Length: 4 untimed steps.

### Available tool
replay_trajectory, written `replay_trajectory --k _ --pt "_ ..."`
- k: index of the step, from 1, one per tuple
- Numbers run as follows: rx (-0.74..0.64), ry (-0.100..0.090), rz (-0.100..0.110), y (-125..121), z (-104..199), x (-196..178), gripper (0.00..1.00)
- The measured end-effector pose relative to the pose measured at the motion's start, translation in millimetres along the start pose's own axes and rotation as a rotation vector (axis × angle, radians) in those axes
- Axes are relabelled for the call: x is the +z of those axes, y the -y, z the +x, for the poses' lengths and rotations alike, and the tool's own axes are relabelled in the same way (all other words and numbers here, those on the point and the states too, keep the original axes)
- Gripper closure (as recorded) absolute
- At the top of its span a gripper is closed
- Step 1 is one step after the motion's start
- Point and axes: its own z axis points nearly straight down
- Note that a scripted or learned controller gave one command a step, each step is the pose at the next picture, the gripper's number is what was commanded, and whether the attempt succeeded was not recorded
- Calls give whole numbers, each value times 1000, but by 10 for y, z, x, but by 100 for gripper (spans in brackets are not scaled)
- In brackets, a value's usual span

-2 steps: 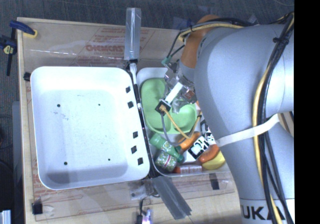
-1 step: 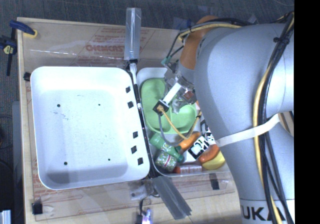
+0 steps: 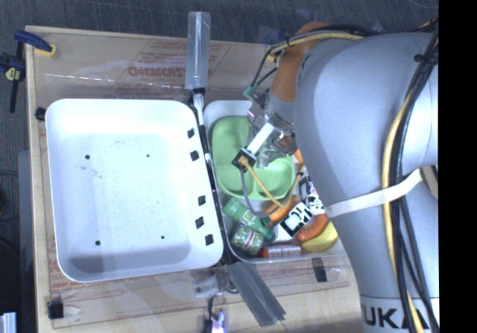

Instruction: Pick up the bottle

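Gripper (image 3: 277, 147) hangs over the pale green plastic bowl (image 3: 227, 147), can't tell its grip tbh. Small green plastic bottle (image 3: 248, 224) lies beside the bowl.

You have two bins side by side, the left bin (image 3: 119, 175) and the right bin (image 3: 227, 109). In the right bin a bowl (image 3: 227, 149) sits toward the back. The bottle (image 3: 250, 226) lies just in front of it, apparently touching. The arm (image 3: 358, 138) overhangs that bin's right side.
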Motion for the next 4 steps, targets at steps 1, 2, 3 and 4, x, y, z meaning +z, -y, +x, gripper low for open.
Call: replay_trajectory --k 1,2,3,4 --pt "39 -25 39 -386 -150 87 100" --pt "383 -29 -16 43 90 63 100" --pt "345 -64 -5 253 214 -1547 100" --pt "303 -61 -7 969 629 -1387 100"
